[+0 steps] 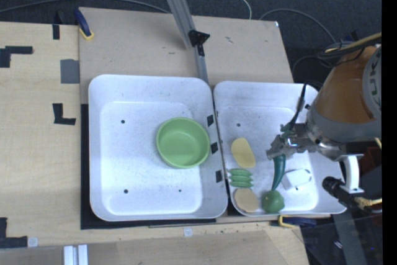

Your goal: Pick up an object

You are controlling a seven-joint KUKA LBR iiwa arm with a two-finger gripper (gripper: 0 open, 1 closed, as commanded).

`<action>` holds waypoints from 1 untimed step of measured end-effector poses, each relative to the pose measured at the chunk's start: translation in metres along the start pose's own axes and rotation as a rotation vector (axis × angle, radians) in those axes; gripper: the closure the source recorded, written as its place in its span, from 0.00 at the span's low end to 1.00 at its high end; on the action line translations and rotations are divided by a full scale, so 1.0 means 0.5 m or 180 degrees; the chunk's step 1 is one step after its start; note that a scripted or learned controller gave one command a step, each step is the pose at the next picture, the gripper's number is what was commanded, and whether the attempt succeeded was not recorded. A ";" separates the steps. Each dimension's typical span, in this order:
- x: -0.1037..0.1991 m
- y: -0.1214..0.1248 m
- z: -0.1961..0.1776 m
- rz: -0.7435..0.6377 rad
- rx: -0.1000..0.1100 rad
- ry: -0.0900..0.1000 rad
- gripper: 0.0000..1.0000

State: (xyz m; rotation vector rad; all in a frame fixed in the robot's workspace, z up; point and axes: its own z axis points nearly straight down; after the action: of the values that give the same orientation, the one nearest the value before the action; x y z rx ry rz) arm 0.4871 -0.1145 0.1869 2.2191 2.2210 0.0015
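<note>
Sitting nearest, at right bin's front edge: green ball beside a tan disc, w/ a white piece just right. Teal strip hangs from gripper down toward ball; fingers look closed on its top end. Ribbed green piece and yellow oval lie left of gripper. Left bin holds a green bowl.
</note>
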 end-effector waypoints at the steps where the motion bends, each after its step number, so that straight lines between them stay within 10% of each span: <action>1: -0.002 0.004 -0.126 -0.0003 -0.0010 -0.0002 1.00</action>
State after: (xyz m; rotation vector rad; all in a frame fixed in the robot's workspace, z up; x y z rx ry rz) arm 0.4889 -0.1155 0.2500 2.2161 2.2201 0.0043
